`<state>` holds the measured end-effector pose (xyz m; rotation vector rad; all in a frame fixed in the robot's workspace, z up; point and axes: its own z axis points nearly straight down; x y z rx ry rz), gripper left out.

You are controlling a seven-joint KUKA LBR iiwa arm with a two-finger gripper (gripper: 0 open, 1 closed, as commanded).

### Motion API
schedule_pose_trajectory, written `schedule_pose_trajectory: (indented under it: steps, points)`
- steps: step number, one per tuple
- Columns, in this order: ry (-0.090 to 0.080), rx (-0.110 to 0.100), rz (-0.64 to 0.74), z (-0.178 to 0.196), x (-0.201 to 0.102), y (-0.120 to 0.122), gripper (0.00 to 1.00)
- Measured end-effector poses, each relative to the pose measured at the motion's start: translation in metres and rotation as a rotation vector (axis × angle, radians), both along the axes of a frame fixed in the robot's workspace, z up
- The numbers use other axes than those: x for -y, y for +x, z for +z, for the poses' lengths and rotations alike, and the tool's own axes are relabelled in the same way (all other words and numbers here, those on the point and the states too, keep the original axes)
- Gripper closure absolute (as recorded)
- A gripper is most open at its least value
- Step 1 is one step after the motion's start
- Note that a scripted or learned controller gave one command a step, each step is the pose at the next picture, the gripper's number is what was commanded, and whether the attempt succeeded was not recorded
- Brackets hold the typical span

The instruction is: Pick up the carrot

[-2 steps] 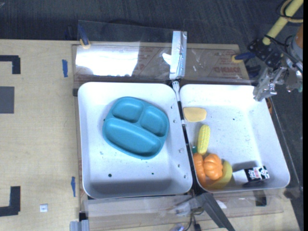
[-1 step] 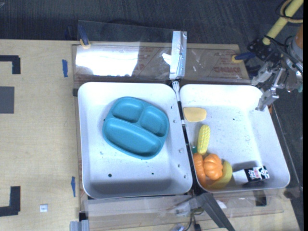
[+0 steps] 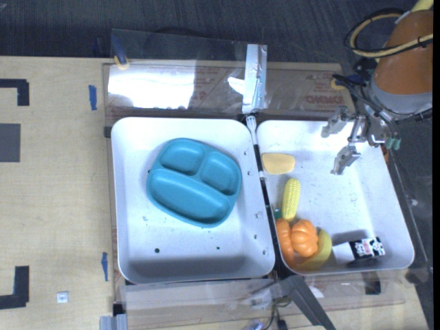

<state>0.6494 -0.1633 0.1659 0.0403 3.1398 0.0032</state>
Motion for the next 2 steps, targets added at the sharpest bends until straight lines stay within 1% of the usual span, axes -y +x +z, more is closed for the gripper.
schedule_pose_trajectory:
  steps: [1,2]
  points:
    - [-0.003,0.004,0.129,-0.027,0.052,-0.002,0.0]
    - [-0.011,0.017,0.555,0.155,0.037,-0.031,0.0]
